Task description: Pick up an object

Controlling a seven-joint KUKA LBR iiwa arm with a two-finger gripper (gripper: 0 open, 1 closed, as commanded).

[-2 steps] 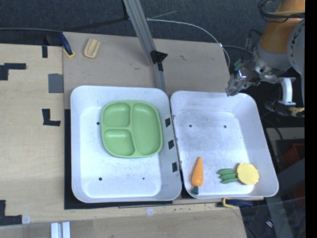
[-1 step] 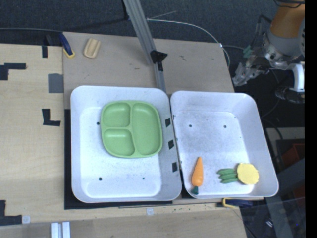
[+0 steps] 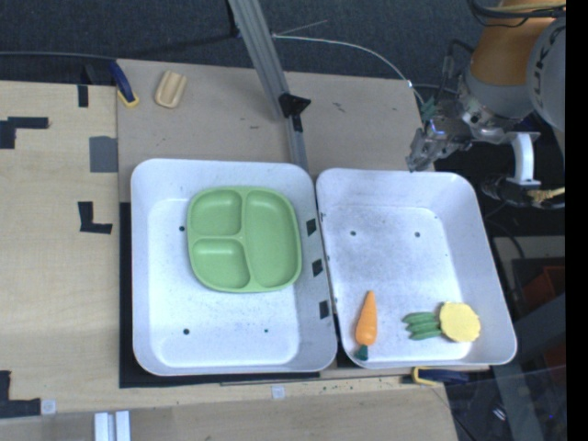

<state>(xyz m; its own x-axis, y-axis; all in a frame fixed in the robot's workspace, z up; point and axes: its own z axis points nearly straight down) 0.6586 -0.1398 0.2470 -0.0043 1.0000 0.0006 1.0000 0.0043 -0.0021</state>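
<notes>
Carrot (image 3: 367, 318): small orange toy with a green stub at its lower end, lying in the right bin (image 3: 478, 209), near that bin's front wall and close to its left wall. It is judged light, rigid and smooth, probably moulded plastic, so some slipperiness is to be expected. The tapered body is best taken across its thicker middle, with the fingers set either side of the long axis; the narrow tip and the stub are judged poor holds.

Yellow round piece (image 3: 459, 322): flat, disc-like, also in the right bin, near its front right corner. It is judged light and stiff, but low to the floor and therefore awkward to pinch except across its edge.

Green pod piece (image 3: 422, 324): small, ridged, touching the yellow round piece on its left side, set between that piece and the carrot. A grasp here is likely to disturb its neighbour.

Green divided plate (image 3: 244, 238): lying in the left bin (image 3: 147, 274), well apart from the right bin's items; judged too broad for a finger grasp.

Gripper (image 3: 424, 150): seen at the right bin's far rim, well apart from all three small items. Nothing is seen held. Its opening cannot be told at this size.
</notes>
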